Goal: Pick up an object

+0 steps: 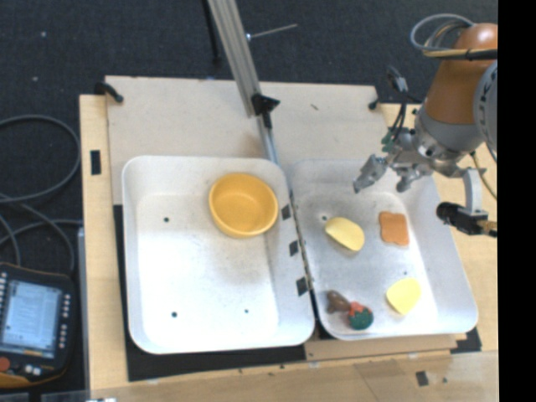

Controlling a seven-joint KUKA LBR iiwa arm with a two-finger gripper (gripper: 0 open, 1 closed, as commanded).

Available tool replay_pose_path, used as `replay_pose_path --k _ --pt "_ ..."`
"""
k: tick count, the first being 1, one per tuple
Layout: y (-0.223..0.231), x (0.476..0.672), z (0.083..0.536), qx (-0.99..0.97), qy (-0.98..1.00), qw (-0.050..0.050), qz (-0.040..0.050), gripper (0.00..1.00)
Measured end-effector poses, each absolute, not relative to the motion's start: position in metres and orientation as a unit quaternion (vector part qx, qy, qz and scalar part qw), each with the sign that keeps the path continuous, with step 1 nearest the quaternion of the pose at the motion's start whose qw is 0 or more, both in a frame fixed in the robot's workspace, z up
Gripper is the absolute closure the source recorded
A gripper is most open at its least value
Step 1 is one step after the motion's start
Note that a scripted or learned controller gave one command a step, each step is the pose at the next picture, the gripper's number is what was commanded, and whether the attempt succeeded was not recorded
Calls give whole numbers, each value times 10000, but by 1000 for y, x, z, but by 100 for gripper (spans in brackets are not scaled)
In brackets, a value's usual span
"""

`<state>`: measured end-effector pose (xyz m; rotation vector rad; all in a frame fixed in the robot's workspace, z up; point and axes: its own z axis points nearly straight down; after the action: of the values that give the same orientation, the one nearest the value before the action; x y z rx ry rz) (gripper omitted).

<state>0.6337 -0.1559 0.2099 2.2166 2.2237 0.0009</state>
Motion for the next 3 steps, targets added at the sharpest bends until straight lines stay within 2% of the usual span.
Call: replay_pose_path --k 1,3 --pt "-156 634 210 7059 7084 10 0 0" --pt "-168 644 118 7071 7071 -3 -24 0"
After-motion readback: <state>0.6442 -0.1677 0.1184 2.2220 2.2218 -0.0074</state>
